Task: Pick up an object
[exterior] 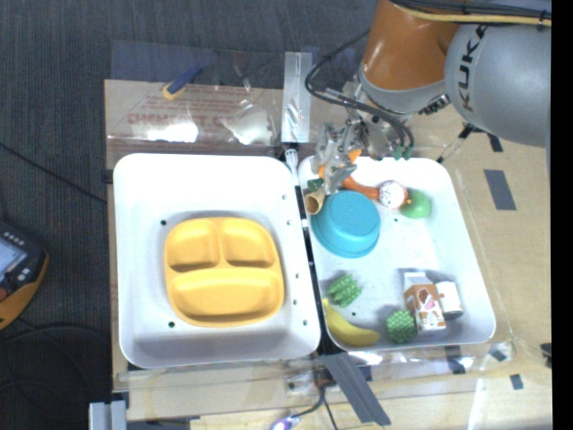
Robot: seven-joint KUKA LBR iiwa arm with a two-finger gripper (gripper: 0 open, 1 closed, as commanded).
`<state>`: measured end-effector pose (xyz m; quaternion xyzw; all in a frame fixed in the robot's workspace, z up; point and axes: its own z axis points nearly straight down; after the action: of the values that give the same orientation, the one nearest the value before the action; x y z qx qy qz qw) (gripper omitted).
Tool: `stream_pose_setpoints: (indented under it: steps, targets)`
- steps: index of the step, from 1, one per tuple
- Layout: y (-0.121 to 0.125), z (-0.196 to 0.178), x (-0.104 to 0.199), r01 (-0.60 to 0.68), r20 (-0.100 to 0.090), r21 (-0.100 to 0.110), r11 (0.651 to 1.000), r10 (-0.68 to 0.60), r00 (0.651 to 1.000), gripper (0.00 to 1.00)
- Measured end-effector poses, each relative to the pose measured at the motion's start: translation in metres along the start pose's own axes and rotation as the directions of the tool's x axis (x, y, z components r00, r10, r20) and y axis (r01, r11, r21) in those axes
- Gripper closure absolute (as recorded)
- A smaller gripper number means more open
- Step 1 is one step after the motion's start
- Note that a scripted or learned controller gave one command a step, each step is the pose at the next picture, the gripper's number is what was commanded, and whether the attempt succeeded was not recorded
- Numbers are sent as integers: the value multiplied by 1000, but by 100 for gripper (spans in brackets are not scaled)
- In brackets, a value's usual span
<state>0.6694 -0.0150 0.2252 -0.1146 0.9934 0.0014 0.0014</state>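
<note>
**Gripper positioned over back-left corner of right bin, no grasp confirmed**

The likeliest target is judged to be the small cluster at the back of the right-hand shallow white bin (470,267): an orange carrot-shaped toy (363,185), a tan cone-shaped piece (312,203) against the dividing wall, and an upturned blue plastic bowl (347,223) just in front of them. A small round white-faced object (390,193) and a green rounded toy (415,206) are lying just beside the carrot, to its right.

The two-finger gripper (336,161) is being held over that corner, right above the carrot and cone. Whether it is released or clenched cannot be told; the tip is lost in metal and cable clutter. Nothing is seen being carried.

Further out, at the front of the same bin: a yellow banana (349,331), two green knobbly toys (343,289) (402,325) and a small printed carton (428,303). A yellow compartment tray (223,270) is lying in the left-hand white bin (134,240).

Risks from here, as judged:
- Items are packed tightly at the corner, so two could be pinched together or one pushed aside.
- The bowl rim and the bin wall are close, so a descent could be blocked or deflected.
- The carrot is rounded and tapered, so slip-out on closing is likely.
</note>
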Motion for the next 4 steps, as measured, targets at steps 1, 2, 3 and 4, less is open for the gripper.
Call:
stream_pose_setpoints:
  steps: [1,2,3,4]
  targets:
    - [-20,-35,5,-286,0,3,958,286,958,100]
    - [2,-11,25,-189,-3,4,982,189,982,100]
    - [41,0,-9,-129,-2,3,992,129,992,100]
    - [57,-11,70,-169,-3,1,986,169,986,100]
